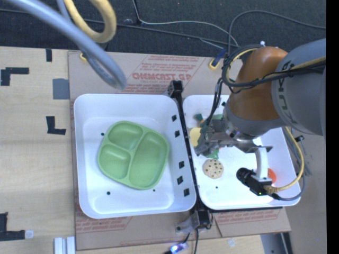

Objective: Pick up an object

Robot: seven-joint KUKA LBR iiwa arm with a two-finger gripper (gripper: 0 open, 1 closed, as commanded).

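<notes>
My gripper (pixel 207 145) reaches down into the right bin (pixel 233 197), close to its left wall, under the orange-banded wrist. A small green object (pixel 214 153) sits right at the fingertips, and a yellow object (pixel 195 136) lies just left of them. A round speckled cookie-like disc (pixel 213 168) rests a little nearer the front. A small orange piece (pixel 271 174) lies at the right, partly behind a black part of the arm. The arm hides the fingers' ends.
The left bin (pixel 85 142) holds a green divided plate (pixel 133 154). A black divider clip strip (pixel 183 142) runs between the bins. A grey hose and a yellow cable (pixel 100 15) hang over the far left. Cardboard lies under both bins.
</notes>
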